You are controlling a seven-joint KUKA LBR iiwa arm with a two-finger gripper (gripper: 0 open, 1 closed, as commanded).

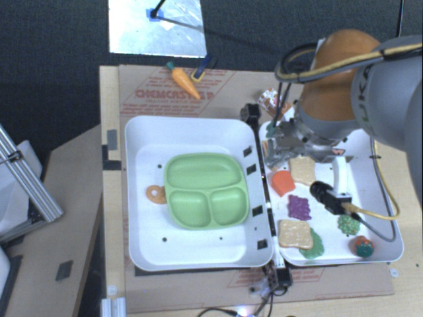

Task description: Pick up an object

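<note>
The right bin (383, 177) holds several toy foods: an orange wedge (283, 183), a pale toast slice (303, 171), purple grapes (299, 207), a bread slice (294, 232) lying on a green leaf (316, 245), a broccoli piece (348, 225) and a red and green fruit (361, 246). My gripper (279, 148) hangs low over the far left part of this bin, just above the orange wedge and the toast. The bulky wrist hides its tips.
The left bin (142, 177) bears a green divided plate (205, 190) and a small orange ring (156, 194) beside it. A toy carrot (185, 82) lies on the cardboard behind the bins. A small wrapped item (269, 100) sits behind the right bin.
</note>
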